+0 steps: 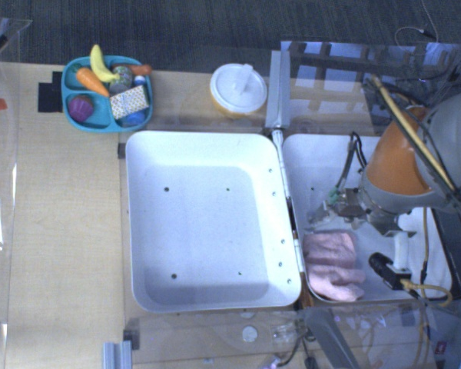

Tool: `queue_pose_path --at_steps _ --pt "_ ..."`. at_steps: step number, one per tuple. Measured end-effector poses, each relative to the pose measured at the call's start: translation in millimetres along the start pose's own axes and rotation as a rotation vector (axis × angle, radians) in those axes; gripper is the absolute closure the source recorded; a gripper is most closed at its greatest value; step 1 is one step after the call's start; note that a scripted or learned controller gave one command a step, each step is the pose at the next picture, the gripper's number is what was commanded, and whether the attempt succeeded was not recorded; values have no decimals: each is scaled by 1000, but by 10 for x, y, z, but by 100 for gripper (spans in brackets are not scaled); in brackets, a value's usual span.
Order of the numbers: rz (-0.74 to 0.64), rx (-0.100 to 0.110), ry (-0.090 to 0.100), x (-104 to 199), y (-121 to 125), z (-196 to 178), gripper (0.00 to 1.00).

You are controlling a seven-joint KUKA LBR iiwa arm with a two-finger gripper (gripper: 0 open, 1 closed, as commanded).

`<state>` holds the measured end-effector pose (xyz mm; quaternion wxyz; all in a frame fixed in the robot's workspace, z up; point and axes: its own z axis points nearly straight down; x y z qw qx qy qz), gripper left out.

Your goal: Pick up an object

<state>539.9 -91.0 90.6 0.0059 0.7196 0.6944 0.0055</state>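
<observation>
A crumpled pink cloth (334, 265) lies in the near part of the right bin (313, 160). My gripper (332, 206) hangs over that bin just beyond the cloth, its metal parts a little above the cloth's far edge. The orange band of the arm (396, 166) sits over the right side of the bin and hides much of its floor. Nothing shows between the gripper and the cloth.
The left bin (207, 214) is a wide white tray beside the right one. Behind the bins stand a blue divided plate (106, 92) with toy food and a white lidded container (238, 88). A metal frame (353, 60) rises behind the right bin.
</observation>
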Motion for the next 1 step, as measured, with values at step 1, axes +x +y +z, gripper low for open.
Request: queue_pose_path --at_steps 1 --pt "-224 9 0 -255 1259 59 0"
